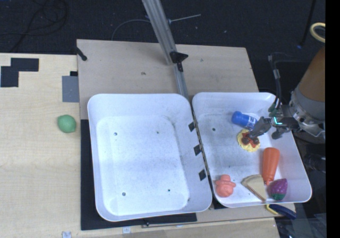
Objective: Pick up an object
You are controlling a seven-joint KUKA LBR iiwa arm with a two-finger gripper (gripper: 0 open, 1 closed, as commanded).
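The right bin [223,109] holds several toys: a blue cylinder [243,119], a yellow and red toy [248,141], an orange carrot [270,163], a purple piece [278,188], a tan wedge [255,184] and a salmon figure [225,186]. My gripper [265,127] hangs over the right side of this bin, just right of the blue cylinder and above the yellow toy. Its dark fingers spread apart, and nothing sits between them.
The left bin [106,109] lies beside the right one. A green ball [67,124] rests on the wooden bench at far left. A metal rail [162,24] slants up behind the bins. A yellow and blue item [281,211] lies by the right bin's front corner.
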